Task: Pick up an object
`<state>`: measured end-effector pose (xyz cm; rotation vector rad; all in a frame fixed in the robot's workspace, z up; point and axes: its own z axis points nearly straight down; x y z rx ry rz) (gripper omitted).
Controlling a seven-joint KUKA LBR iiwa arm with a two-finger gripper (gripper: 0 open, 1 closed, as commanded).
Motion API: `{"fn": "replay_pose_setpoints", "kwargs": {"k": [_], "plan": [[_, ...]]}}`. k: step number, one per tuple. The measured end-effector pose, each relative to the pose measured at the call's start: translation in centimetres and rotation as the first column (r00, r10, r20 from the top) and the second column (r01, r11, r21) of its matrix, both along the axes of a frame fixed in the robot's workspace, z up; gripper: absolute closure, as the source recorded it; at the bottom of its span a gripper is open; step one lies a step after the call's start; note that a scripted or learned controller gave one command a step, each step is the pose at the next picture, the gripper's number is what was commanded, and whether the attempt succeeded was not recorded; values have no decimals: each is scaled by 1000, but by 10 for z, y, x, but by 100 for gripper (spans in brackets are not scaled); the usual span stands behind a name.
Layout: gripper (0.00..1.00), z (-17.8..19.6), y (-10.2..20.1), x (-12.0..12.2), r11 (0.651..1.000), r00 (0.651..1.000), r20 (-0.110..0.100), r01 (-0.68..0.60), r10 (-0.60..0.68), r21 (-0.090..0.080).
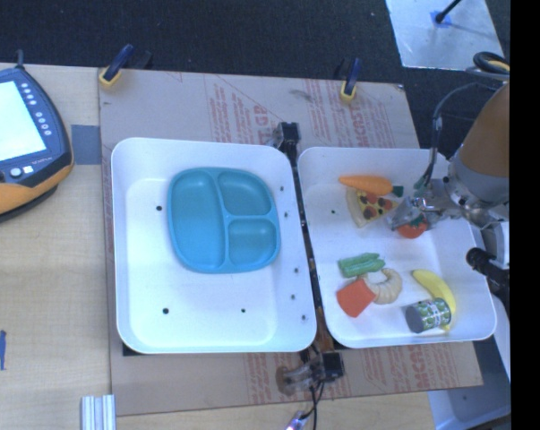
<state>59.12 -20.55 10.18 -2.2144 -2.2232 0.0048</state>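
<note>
You've got 2 shallow white bins on the worktop: left bin (pixel 126 240) w/ 1 blue divided plastic plate (pixel 223 219); right bin (pixel 328 240) w/ 7 toy foods, incl. an orange carrot (pixel 365 184), pizza slice (pixel 368 207), yellow banana (pixel 433 288). End effector (pixel 413 211) is down on a small red piece (pixel 412 229); can't tell its opening or grip.

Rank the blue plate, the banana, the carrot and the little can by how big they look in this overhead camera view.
1. Blue divided plate, by far the largest.
2. Carrot and banana look about alike, so I won't rank them.
3. Can, the smallest, lying in the right bin.
</note>
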Motion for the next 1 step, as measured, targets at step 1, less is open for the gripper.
{"fn": "replay_pose_setpoints", "kwargs": {"k": [1], "plan": [[100, 92, 59, -48, 1000, 1000, 2, -1, 1, 1]]}}
